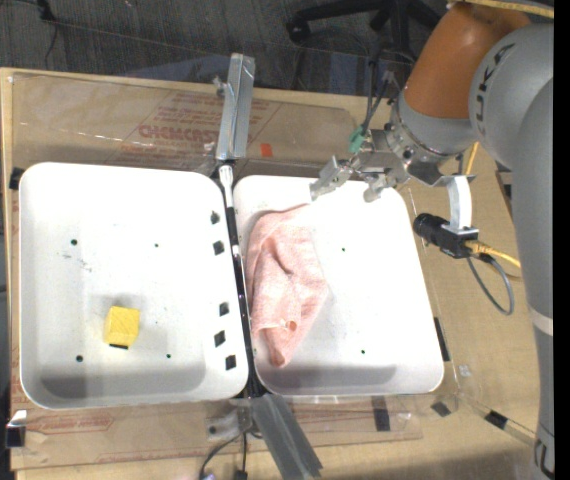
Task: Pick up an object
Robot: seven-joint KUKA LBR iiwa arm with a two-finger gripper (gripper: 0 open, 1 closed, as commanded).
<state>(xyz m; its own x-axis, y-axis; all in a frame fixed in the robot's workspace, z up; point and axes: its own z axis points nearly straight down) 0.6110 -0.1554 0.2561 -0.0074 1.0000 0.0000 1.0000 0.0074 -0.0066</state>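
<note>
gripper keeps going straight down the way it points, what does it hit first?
Probably the bare floor at the far rim of the right white bin; the gripper sits beyond the crumpled pink cloth. Depth unclear.

The arm (520, 98) was cased in smooth grey, with dark lettering printed on its shell and a broad orange band (445, 53) above the wrist. A metallic two-finger gripper (350, 180) was fitted below. A black connector was attached beside a yellow cable (495, 256).
</note>
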